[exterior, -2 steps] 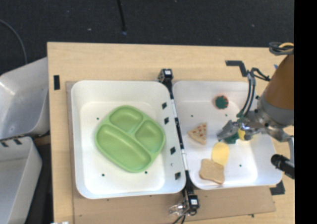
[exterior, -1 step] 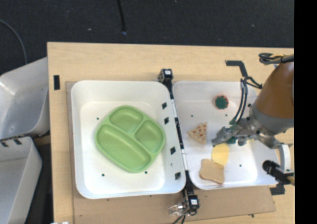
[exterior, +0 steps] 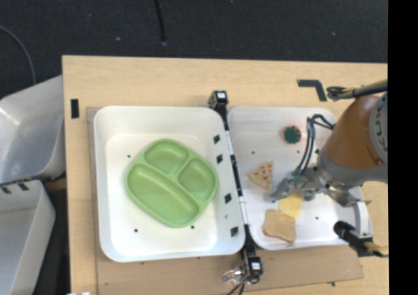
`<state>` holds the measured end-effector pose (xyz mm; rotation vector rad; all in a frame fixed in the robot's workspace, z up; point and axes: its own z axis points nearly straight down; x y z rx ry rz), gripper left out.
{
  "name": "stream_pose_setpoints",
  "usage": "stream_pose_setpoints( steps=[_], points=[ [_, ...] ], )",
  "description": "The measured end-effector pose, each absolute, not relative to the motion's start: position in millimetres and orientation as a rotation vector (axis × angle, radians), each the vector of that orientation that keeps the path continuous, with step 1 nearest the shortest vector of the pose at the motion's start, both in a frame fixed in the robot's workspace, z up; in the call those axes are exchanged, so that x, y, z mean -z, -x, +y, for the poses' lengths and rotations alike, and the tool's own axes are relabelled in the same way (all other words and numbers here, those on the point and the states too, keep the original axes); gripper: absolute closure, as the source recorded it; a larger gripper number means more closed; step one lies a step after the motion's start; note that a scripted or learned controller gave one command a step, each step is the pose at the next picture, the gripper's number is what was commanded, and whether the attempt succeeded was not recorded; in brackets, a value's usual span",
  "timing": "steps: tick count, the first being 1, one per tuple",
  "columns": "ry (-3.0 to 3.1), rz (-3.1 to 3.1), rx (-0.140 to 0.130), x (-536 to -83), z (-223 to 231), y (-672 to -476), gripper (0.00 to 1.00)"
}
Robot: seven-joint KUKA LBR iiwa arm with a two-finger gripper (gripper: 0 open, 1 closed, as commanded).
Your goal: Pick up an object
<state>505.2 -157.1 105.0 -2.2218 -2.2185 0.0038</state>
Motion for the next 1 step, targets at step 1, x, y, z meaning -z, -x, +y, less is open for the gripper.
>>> stream_pose_setpoints(
  steps=[1],
  points=[
    [2.233,-2.214,0.002,-118.5,-158.1,-506.7,1.0]
  ],
)
